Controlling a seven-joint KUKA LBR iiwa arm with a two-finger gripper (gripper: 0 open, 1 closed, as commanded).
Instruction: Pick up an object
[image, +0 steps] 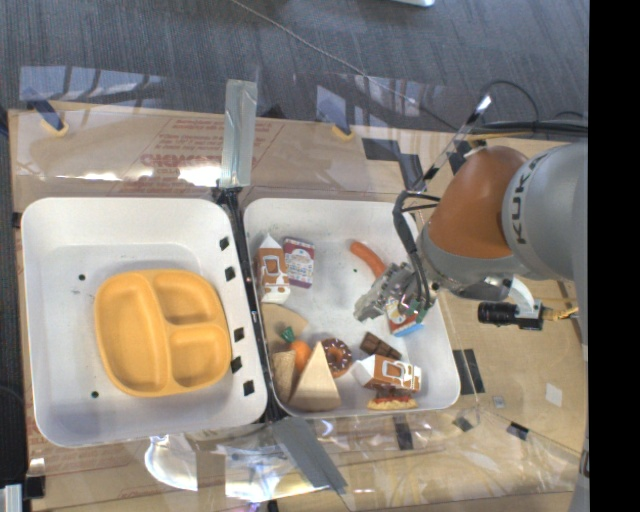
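Small carton (406, 318), red, white, blue.

We see a smooth, matt yellow plastic tray (160, 330) in the left white plastic bin (40, 300), glossy clear film over brown cardboard (130, 150) along the bench's far edge.

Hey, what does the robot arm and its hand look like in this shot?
The arm is rounded grey metal with a broad orange band and dark lettering on its casing. Black cables loop around its wrist. The hand is a small grey metal assembly.
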